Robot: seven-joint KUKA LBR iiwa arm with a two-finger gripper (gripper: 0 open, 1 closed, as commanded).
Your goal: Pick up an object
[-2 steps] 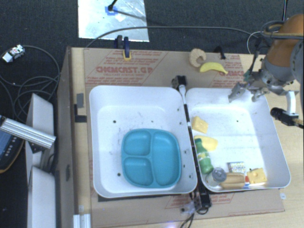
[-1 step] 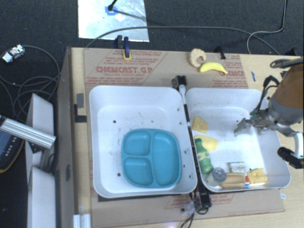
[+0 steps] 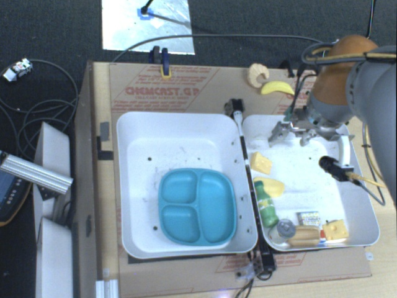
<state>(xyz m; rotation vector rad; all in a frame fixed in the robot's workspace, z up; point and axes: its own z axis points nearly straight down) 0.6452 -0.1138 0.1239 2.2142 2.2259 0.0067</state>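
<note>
Fingers (image 3: 277, 131) spread, grasping nothing, near the right bin's (image 3: 372, 219) back edge; the cheese (image 3: 260, 164) lies just frontward, toward the left wall.

We look down from one fixed camera set above the bench (image 3: 186, 85), tilted at a slant so the bench's far edge sits toward the top of the view and its near edge toward the bottom. We stand far enough off to take in both white bins whole: the left bin (image 3: 133, 166) and the right bin (image 3: 366, 219) lie side by side across the middle. Dark floor (image 3: 49, 17) borders the bench at the top and left. The arm (image 3: 366, 85) enters from the right edge, over the right bin's far corner.
</note>
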